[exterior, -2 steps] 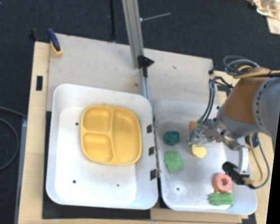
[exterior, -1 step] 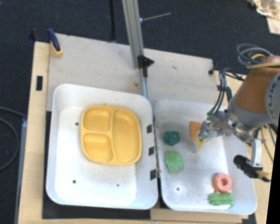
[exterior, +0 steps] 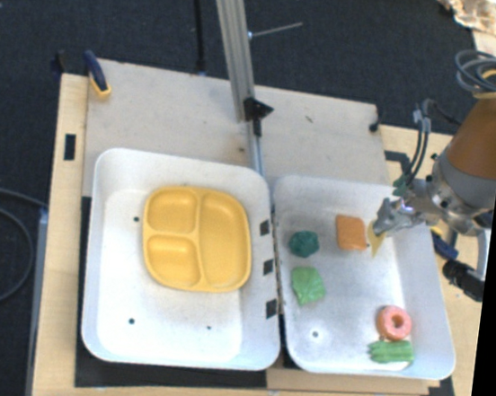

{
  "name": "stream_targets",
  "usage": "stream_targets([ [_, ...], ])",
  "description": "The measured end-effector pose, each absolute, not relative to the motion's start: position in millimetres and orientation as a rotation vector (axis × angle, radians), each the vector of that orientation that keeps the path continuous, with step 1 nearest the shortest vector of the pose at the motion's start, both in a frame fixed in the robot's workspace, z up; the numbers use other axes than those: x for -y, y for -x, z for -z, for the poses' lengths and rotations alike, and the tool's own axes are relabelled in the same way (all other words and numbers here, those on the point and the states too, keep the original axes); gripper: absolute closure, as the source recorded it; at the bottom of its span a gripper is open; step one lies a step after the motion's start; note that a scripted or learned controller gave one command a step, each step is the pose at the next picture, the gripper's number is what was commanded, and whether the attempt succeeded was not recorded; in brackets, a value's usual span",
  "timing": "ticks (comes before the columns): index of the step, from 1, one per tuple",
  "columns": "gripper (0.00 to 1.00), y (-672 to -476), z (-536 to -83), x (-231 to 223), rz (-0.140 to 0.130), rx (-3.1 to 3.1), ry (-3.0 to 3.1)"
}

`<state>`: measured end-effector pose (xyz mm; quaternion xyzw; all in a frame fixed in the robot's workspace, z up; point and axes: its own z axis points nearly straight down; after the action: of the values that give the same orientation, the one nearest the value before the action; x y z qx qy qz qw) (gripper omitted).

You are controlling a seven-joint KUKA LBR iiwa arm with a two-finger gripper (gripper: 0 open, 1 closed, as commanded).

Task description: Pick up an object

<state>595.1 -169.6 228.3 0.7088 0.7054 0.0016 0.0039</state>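
Looking down on the bench (exterior: 348, 124), the arm (exterior: 474, 145) comes in from the right, orange band showing, and its gripper (exterior: 383, 229) hangs over the upper right of the right bin (exterior: 336, 354). The claw sits at too slanted and too small an angle here, so open or closed, I cannot tell, and nothing can be made out between it. Just beside it, to the left, lies the orange block (exterior: 350, 233), the nearest thing to the claw. Further left, a dark green lump (exterior: 305, 243) sits near the bin's left wall, and just below it a lighter green piece (exterior: 308, 285). Down in the lower right corner, a pink ring (exterior: 394, 323) rests just above a green oblong piece (exterior: 391, 351), the two close enough to touch or nearly so. All five objects lie flat on the bin floor, well spread, with open floor between the block and the corner pair. Over in the left bin (exterior: 106, 310), a yellow divided plate (exterior: 197, 238) takes the middle. A metal post (exterior: 237, 42) slants up from the bench's back edge, between the bins.
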Motion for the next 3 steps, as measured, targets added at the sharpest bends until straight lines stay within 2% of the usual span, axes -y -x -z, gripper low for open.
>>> stream_targets([
  [1,1.0,-595.8,-250,171,-0.002,-2.219,-2.219],
  [3,1.0,-607.3,-234,77,-0.001,-2.229,-2.215],
])
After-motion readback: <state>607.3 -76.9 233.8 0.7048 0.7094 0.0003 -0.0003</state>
